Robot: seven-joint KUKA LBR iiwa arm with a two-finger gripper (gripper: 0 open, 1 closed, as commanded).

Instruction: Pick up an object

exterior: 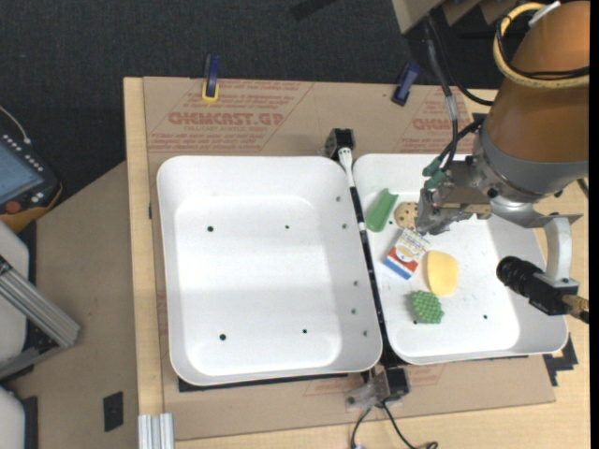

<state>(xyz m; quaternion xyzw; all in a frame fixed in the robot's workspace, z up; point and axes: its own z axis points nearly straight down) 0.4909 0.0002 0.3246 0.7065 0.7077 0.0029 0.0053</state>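
Objects for picking all lie in the right bin, none of them lifted as far as the view shows. A green oblong block sits at the bin's far left, its long axis running from near-left to far-right, tilted a little off the divider between the bins. Just right of it lies a small round tan disc with dark spots, partly under the tool. Nearer, a small white packet with red and blue print lies with its long axis slanting from near-left to far-right. Just right of the packet is a yellow rounded lump, slightly taller than wide, and nearer again a green textured piece, roughly square, with no clear heading.

The gripper hangs low over the packet's far end and the disc. Whether it is spread or closed I cannot tell, since the wrist body hides the tips, and nothing is visibly held.

By my judgement the pick is at the reach-and-descend stage: closing, lifting and clearing the bin are all left. The left bin holds nothing.
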